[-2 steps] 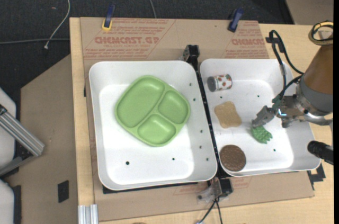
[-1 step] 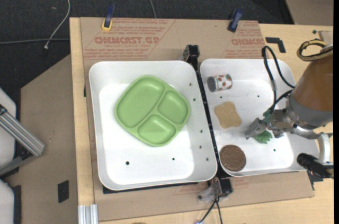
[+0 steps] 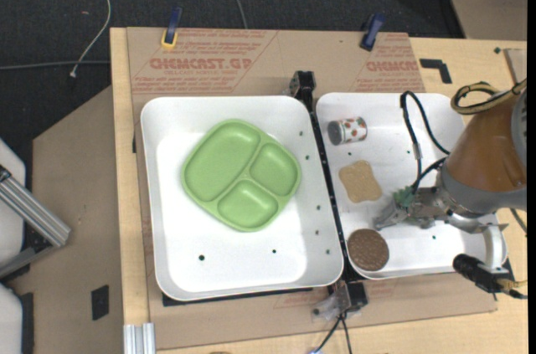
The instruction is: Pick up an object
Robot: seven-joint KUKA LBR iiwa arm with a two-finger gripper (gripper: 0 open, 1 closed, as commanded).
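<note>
Count, left to right: two shallow white bins side by side. Left white bin (image 3: pixel 167 177) holds one thing, a light green plastic plate with three compartments (image 3: pixel 241 174), sitting about centre, turned so its corners point up, down, left and right.

Right white bin (image 3: pixel 435 114) holds three loose things. One small cylindrical can with a spotted label (image 3: pixel 347 130) lies on its side near the far left corner, long axis running left-right, grey end toward the left bin. One flat tan cracker-like piece (image 3: pixel 361 181) lies below it, near the bin's left wall, long axis roughly near-far. One round dark brown disc (image 3: pixel 368 249) sits at the near left corner, just beside the wall; round, so no axis to call.

My arm comes in from the right, orange band (image 3: pixel 490 156) above the wrist, wrist bent down and pointing left into the right bin. My two-finger pincer (image 3: pixel 392 214) sits low over the bin floor between the tan piece and the brown disc, close to both. Can't tell whether it is wide or narrow, or touching either one. Nothing visibly between the tips.
</note>
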